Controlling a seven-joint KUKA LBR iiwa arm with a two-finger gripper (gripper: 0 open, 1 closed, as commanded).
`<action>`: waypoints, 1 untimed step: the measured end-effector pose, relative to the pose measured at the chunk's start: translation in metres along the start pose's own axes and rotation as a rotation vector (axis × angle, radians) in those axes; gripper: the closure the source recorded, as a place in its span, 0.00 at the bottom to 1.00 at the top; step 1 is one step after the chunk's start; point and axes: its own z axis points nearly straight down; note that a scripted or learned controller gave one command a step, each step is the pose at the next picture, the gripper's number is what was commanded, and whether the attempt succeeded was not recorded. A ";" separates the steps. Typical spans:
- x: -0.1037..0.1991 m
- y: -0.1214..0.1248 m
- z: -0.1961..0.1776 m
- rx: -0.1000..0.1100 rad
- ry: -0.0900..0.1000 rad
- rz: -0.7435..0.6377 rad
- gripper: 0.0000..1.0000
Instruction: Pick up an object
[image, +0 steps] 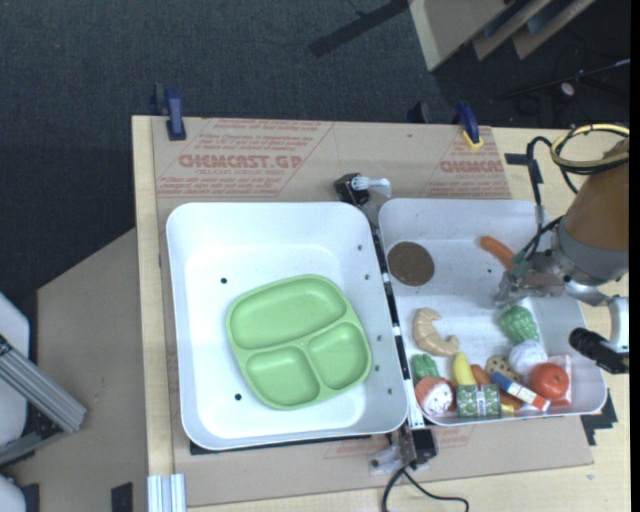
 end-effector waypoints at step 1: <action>-0.015 -0.012 -0.087 -0.008 -0.004 0.000 1.00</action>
